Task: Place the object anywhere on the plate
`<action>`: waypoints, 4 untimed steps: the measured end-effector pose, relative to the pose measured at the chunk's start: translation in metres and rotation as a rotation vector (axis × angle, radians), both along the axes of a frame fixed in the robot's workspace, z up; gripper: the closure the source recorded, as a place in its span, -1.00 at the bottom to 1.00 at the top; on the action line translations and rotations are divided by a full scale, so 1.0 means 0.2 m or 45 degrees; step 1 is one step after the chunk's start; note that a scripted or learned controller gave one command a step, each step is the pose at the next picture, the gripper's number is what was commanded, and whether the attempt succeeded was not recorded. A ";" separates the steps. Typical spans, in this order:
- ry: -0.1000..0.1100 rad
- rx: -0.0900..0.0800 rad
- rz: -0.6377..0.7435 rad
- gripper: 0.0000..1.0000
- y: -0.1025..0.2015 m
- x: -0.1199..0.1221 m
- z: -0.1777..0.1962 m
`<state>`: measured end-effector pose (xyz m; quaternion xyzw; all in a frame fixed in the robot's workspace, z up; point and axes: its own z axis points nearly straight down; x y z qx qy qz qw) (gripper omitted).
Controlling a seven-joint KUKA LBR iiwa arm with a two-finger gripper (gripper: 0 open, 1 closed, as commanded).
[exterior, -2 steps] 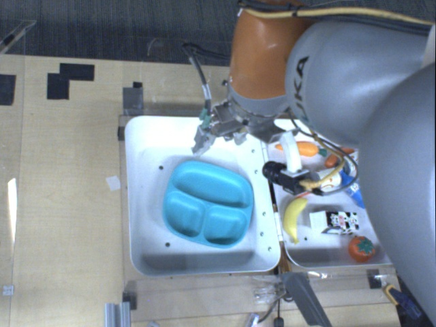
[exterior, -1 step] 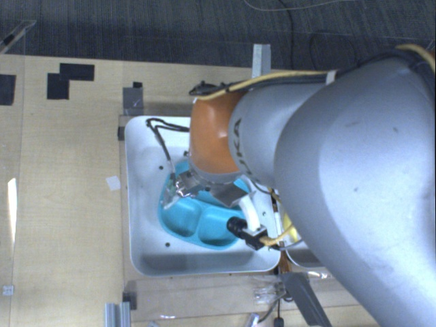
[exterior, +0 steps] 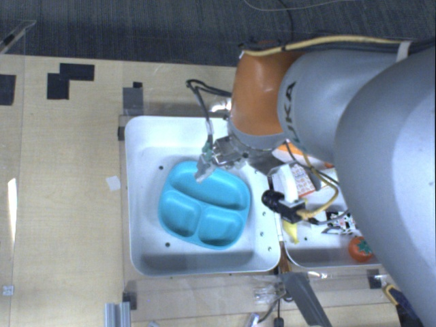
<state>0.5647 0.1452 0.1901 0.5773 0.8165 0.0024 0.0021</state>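
Observation:
A blue plate (exterior: 203,208) with three compartments lies in the left white bin (exterior: 146,182). My gripper (exterior: 204,165) hangs over the plate's far edge, above the large back compartment, reaching down from the orange-banded wrist. Something small and greenish shows at its tip, too small to identify. The plate's compartments look bare.
The right bin (exterior: 320,257) is mostly hidden by the arm. In it are a white and orange carton (exterior: 302,180), a yellow object (exterior: 291,232), a small black and white item (exterior: 338,219) and a red-orange round thing (exterior: 360,249). The bin wall between them runs near the plate's right side.

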 end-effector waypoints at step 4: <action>-0.038 0.011 0.150 -1.00 0.29 -0.26 -0.46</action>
